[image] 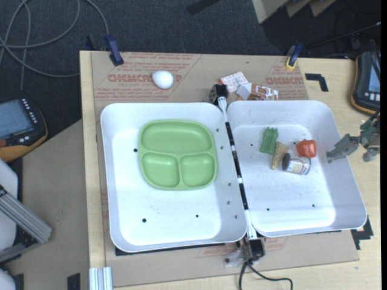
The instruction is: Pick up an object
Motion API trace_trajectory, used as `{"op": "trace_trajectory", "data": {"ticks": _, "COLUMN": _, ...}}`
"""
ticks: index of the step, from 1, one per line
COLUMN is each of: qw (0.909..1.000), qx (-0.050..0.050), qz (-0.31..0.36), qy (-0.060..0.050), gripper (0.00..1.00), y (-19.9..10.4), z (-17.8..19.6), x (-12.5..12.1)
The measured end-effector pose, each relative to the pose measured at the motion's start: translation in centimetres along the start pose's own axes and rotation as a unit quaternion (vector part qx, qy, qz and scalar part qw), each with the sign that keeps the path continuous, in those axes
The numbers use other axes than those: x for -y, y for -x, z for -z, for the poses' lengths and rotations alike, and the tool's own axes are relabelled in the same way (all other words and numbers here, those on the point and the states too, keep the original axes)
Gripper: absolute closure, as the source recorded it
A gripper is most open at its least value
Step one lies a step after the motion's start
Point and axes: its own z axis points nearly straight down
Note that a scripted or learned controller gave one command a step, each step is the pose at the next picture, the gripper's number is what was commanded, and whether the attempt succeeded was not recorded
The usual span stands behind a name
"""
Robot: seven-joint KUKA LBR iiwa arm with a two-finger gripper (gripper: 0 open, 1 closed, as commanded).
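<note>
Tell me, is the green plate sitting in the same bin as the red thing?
No, the green plate lies in the left bin, while the red thing lies in the right bin.

A green three-compartment plate (178, 154) lies in the left bin (121, 222). In the right bin (314, 216), a green object (269, 140), a cork-like cylinder (279, 153), a small jar (297, 165) and a red object (306, 148) cluster together near the far side. The tool (346, 147) sits at that bin's right rim. A white egg-shaped ball (162, 78) rests on the bench (139, 71) beyond the left bin.
</note>
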Motion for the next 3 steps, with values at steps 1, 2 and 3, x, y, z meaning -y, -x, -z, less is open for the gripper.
{"op": "trace_trajectory", "data": {"ticks": 1, "qw": 1.0, "qx": -0.001, "qz": 0.0, "qy": -0.001, "gripper": 0.0, "y": 2.2, "z": -16.8, "x": -4.6}}
{"op": "trace_trajectory", "data": {"ticks": 2, "qw": 1.0, "qx": 0.0, "qz": 0.001, "qy": 0.0, "gripper": 0.0, "y": 0.5, "z": -19.4, "x": -11.2}}
{"op": "trace_trajectory", "data": {"ticks": 3, "qw": 1.0, "qx": 0.001, "qz": 0.001, "qy": 0.002, "gripper": 1.0, "y": 0.5, "z": -18.4, "x": -11.2}}
